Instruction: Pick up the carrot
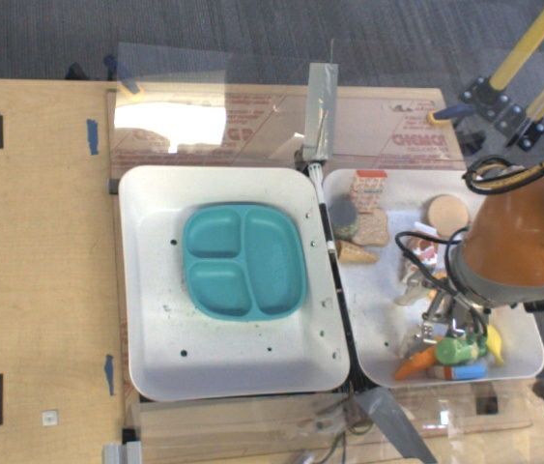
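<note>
Carrot (415, 362) lies at the near edge of the right bin (534, 354), an orange piece slanting from lower left to upper right, its thick end pointing toward the green toy (455, 351) that sits just beside it on the right. A yellow piece (492, 341) shows past the green toy, and a small blue and red bit (467, 371) lies just below it against the bin's front rim. The gripper (438, 322) hangs directly above this cluster, its metal parts and black cables low over the carrot's upper end; whether it touches the carrot cannot be made out, and whether it is grasping anything cannot be told from this angle. Above the gripper rises the arm's orange band (520, 235), covering much of the right side of the bin.

Farther back in the same bin sit a round tan object (447, 212), a boxed item with a red and white label (369, 190), a grey object (344, 216) and a tan cone-like piece (357, 251) near the dividing wall.

The left bin (146, 288) holds a teal divided plate (245, 260) with three compartments, resting flat near its middle. Both bins stand on a wooden bench (30, 288), with a clear plastic sheet (204, 114) behind them.
</note>
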`<state>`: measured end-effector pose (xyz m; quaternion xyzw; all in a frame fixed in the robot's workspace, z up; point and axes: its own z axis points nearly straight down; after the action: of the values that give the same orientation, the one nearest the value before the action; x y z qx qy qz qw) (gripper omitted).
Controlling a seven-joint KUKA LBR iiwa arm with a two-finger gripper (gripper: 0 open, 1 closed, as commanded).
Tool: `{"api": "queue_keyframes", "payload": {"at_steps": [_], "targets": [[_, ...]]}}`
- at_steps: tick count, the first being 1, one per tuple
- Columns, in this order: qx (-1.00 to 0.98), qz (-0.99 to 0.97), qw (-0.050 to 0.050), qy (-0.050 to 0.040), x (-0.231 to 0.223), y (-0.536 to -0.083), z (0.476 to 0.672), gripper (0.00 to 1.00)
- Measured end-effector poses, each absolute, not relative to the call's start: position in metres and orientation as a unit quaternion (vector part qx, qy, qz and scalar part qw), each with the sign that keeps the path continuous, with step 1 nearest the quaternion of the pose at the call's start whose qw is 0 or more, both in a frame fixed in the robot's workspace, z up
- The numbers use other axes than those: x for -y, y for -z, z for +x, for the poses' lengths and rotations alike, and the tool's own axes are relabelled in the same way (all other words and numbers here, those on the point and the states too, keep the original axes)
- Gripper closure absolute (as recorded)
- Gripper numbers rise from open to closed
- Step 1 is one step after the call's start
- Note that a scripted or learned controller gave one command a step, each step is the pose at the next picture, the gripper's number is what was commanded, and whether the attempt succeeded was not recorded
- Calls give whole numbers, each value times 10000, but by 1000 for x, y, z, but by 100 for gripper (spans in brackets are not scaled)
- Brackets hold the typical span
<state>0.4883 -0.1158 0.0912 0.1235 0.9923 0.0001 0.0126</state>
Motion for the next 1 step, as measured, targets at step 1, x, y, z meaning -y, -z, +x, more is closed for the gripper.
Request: {"api": "queue_keyframes", "payload": {"at_steps": [1], "targets": [[-9999,152,70,8,114,-90,563,0]]}}
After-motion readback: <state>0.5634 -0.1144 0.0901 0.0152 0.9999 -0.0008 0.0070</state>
